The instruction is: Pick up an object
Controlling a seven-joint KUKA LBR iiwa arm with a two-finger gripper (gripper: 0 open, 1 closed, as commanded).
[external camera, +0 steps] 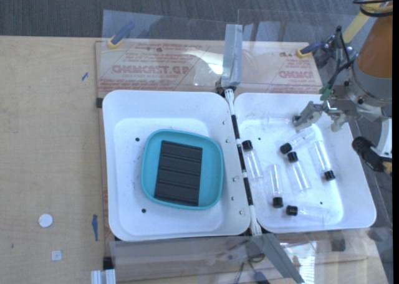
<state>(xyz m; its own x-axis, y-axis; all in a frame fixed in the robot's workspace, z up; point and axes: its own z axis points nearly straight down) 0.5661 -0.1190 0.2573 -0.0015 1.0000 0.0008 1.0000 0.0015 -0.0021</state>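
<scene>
Clear vials (300, 175) lie scattered across the right bin (358, 211), leaving narrow gaps; a teal dish (149, 170) fills the left bin's (118, 152) middle.

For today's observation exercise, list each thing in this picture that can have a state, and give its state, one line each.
Gripper: above the right bin's far edge, open, nothing between its fingers.
Clear vials: lying on their sides, scattered in the right bin, black caps on.
Teal tray: flat in the left bin, holding a dark ridged block.
Right bin: holds the vials.
Left bin: holds the tray.
</scene>
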